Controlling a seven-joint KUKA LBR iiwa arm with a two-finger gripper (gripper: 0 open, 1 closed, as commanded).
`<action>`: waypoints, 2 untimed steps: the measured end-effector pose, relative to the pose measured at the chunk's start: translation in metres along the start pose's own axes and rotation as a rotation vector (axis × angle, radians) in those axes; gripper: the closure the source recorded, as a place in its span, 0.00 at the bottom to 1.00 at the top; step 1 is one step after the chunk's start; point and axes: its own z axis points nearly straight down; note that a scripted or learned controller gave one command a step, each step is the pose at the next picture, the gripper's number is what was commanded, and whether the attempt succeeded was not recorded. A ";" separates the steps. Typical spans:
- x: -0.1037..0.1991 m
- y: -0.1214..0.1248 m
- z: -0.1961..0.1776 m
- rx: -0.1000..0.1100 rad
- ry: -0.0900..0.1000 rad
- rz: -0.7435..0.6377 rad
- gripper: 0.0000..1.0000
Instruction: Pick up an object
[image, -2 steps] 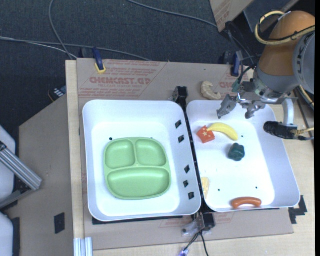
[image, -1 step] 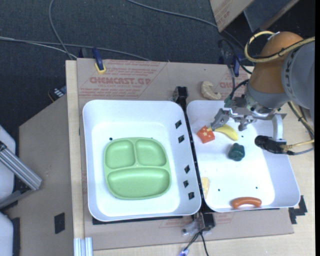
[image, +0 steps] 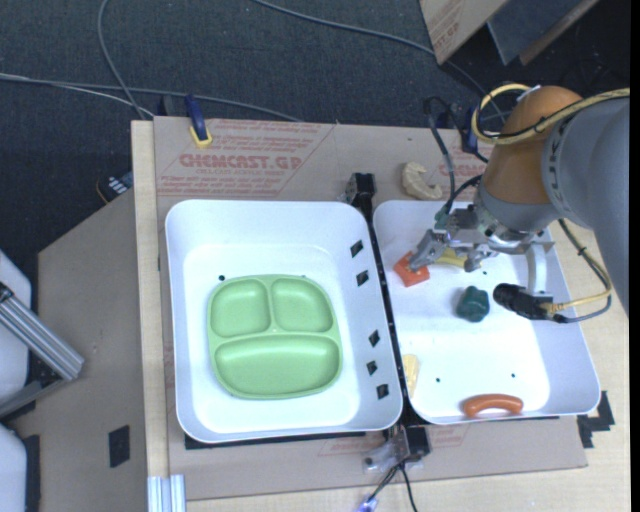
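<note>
End effector (image: 437, 250) over the right bin (image: 560, 370).
Its grip state I cannot tell; an orange block (image: 411, 270) lies just beside it.

Red print "CHEMCAST GP" on the brown board (image: 250, 160) behind the left bin (image: 180, 300), smaller lines beneath unreadable

green divided plate (image: 274, 335) in left bin (image: 190, 260)

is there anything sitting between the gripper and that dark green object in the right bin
Nothing visible. The gripper hangs over the right bin beside an orange block. The dark green object lies below and right of it, with bare bin floor between them.
</note>
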 end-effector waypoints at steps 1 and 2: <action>0.002 0.004 0.013 -0.007 0.004 -0.002 0.00; 0.002 0.006 0.000 -0.016 0.003 -0.002 1.00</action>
